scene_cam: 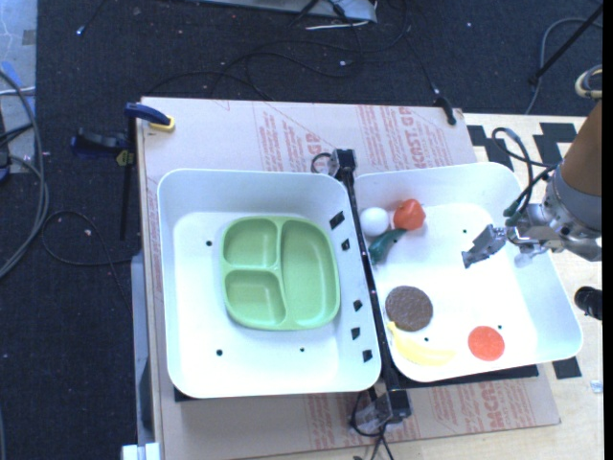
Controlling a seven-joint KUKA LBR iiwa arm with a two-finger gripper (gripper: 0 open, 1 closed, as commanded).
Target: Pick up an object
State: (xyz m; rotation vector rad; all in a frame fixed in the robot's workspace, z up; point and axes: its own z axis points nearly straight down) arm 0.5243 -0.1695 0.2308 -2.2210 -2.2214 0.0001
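The right bin (536, 295) holds a white ball (374, 220), a red-orange piece (410, 214), a dark green piece (385, 244), a brown round disc (409, 308), a yellow banana-shaped piece (420, 352) and a red disc (487, 343). My gripper (484, 245) hangs over the bin's right half, reaching in from the right, apart from all these objects. Nothing shows between its fingers.
The left bin (182, 257) holds a light green divided plate (281, 272). A black divider with clips (356, 257) runs between the bins. Cables and a blue clamp (148, 116) lie around the cardboard base.
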